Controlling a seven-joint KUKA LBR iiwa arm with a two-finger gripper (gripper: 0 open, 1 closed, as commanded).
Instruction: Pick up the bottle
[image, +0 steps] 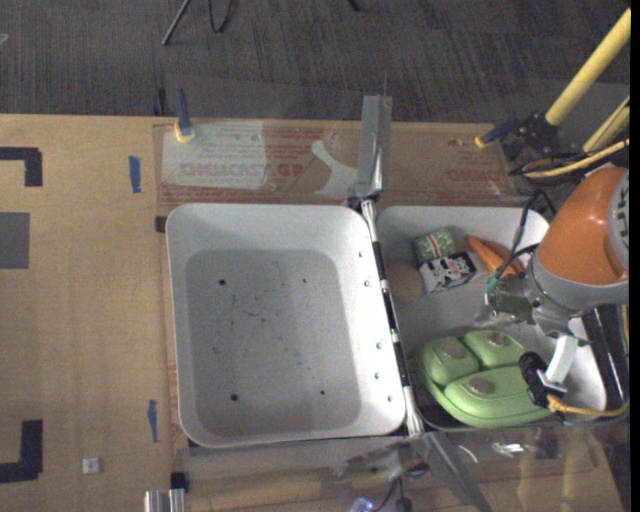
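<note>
I see the arm (590, 235) reaching in from the right, its orange band above the right bin (455, 215). The gripper (507, 303) hangs low over the middle of that bin, and from this angle I cannot tell whether it is open or closed.

I cannot pick out the bottle with any certainty. The likeliest candidate is the cluster of pale green rounded shapes (480, 378) in the near part of the right bin, just below the gripper.

Toward the far side of the bin lie a small green can (434, 243), a black-and-white box (448, 271) touching it, an orange piece (485, 252) just beside them, and a brown round thing (405, 282) near the divider. The left bin (200, 225) sits alongside.
</note>
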